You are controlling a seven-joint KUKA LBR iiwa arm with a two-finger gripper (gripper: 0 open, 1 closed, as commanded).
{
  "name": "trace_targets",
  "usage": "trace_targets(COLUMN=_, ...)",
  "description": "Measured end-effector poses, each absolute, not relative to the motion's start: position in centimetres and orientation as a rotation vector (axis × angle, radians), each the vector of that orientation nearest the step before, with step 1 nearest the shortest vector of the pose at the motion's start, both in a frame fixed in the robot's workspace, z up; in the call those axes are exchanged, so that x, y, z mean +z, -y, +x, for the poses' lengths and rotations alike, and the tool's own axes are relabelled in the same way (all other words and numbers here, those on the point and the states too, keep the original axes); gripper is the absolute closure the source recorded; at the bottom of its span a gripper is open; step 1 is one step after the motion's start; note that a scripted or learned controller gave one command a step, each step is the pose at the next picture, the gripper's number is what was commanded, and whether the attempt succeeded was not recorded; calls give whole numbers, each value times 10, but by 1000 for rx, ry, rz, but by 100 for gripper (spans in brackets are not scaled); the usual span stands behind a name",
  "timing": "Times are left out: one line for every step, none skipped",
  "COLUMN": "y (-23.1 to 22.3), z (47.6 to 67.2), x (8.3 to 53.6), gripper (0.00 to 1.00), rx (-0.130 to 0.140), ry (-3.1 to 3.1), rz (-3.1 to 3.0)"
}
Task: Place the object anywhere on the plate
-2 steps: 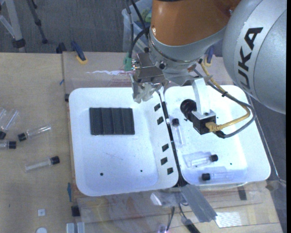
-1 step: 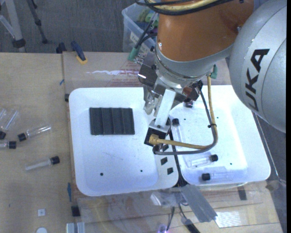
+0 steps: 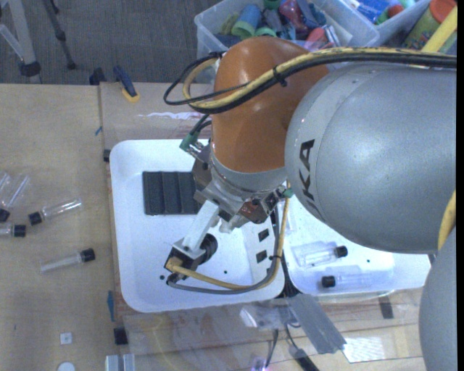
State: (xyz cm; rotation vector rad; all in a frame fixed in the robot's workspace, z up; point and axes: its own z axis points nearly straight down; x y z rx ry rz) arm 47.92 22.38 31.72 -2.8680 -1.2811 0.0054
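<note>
A black ridged plate (image 3: 168, 193) lies flat in the back left part of the left white bin (image 3: 130, 239), its right end hidden under the arm. My gripper (image 3: 252, 216) hangs over the seam between the two bins, just right of the plate, mostly covered by the orange and grey wrist. Two clear tubes with black caps lie in the right bin (image 3: 406, 272): one (image 3: 319, 254) near its left wall and another (image 3: 346, 280) closer to the front. I see nothing held in the gripper.
Two small black pieces (image 3: 263, 245) lie near the left bin's right wall, under the gripper. Several loose capped tubes (image 3: 58, 210) are scattered on the wooden table to the left. A tub of colourful toys (image 3: 290, 22) stands at the back. The arm hides most of the right bin.
</note>
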Motion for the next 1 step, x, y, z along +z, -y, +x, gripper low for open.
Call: trace_targets(y=-224, z=505, x=342, gripper=100, rx=-4, ry=708, rz=-3061)
